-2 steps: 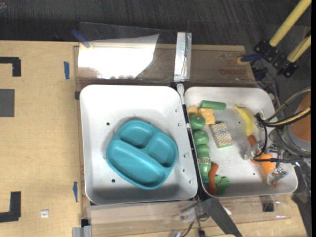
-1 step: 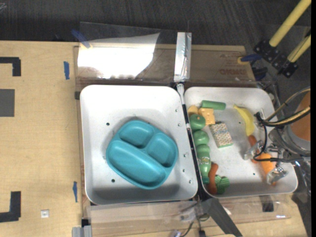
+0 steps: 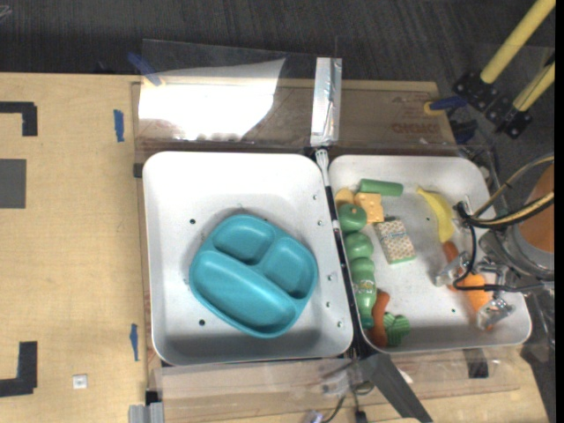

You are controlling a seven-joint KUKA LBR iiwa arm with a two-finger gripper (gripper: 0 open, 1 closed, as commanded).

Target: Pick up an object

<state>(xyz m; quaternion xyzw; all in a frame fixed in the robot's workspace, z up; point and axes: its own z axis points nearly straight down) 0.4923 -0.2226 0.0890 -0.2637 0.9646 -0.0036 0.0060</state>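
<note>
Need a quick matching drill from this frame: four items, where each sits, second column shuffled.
Items:
1. teal divided plate
2. banana
3. green cylinder
4. speckled sponge block

Places:
A. middle of the right bin, below the orange wedge
B. left bin
C. right bin, toward its right wall
D. top of the right bin, near the divider

Pairs: 1-B, 2-C, 3-D, 4-A
</note>
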